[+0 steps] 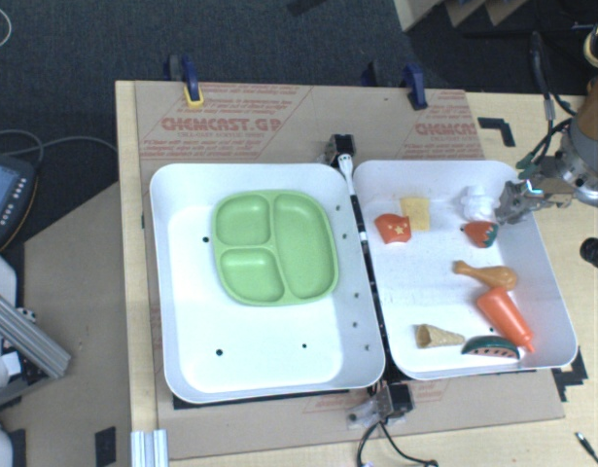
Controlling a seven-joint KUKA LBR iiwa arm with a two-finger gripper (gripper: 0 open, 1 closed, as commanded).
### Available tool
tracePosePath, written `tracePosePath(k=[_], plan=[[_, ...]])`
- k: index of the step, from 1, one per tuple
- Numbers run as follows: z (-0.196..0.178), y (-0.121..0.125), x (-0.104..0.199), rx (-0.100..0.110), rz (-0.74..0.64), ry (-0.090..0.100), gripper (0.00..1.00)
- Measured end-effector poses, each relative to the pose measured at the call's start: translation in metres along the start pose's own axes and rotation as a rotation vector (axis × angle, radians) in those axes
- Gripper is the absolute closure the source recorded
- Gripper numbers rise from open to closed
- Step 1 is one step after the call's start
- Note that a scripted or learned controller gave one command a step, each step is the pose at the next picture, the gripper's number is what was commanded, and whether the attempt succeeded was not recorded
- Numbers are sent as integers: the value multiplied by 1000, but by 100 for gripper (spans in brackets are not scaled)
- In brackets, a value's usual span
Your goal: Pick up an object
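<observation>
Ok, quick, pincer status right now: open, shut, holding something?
Pincer: cannot be told; it sits over the right bin near the strawberry, with nothing visibly between its tips.

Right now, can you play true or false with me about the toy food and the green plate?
1. The green plate sits in the left bin. True.
2. The carrot lies on the green plate. False: it lies in the right bin, near the chicken leg.
3. The watermelon slice is near the right bin's front edge. True.
4. The gripper hovers above the left bin. False: it is at the right bin's far right side, by the strawberry.
5. The cheese piece lies beside the tomato. True.
</observation>
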State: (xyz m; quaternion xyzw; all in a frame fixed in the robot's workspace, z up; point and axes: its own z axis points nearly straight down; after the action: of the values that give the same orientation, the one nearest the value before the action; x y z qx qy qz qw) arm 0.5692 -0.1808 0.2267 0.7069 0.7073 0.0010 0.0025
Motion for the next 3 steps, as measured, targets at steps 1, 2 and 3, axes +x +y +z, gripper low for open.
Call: tracePosePath(k=[1,2,3], plan=[[10,-7,49,7,-2,3,100],[15,-20,103,8,-3,4,100],[11,-32,149,8,-3,4,100]])
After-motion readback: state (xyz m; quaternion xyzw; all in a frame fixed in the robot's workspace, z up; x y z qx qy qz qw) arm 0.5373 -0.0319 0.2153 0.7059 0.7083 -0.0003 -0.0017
